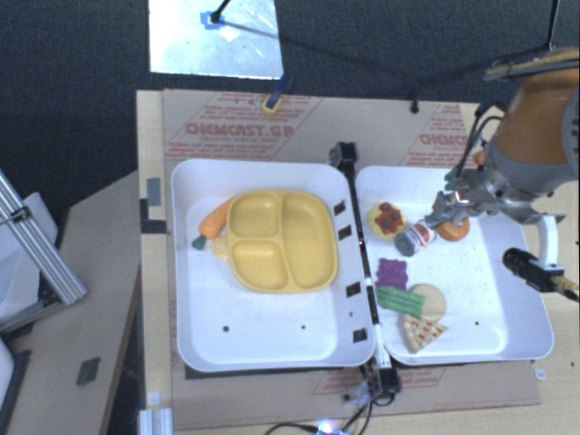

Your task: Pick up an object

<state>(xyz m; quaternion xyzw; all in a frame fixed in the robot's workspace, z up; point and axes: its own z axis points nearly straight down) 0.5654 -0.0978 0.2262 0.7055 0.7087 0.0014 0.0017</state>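
We see a desk (pixel 118 243) carrying two white bins. The left bin (pixel 195 333) holds a yellow divided plate (pixel 276 240) with a toy carrot (pixel 215 217) touching its left rim. The right bin (pixel 517 320) holds toy foods: a pizza round (pixel 388 218), purple grapes (pixel 392 272), a cookie (pixel 429 299). The arm (pixel 535 134) reaches over this bin; its end effector (pixel 449 208) hovers at a small can (pixel 413 238) and orange disc (pixel 454 230). We cannot tell its state.

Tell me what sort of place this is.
Likely a robotics lab test bench: a grey-and-orange robot arm reaches over two white bins on cardboard, which hold toy food and a yellow divided plate.
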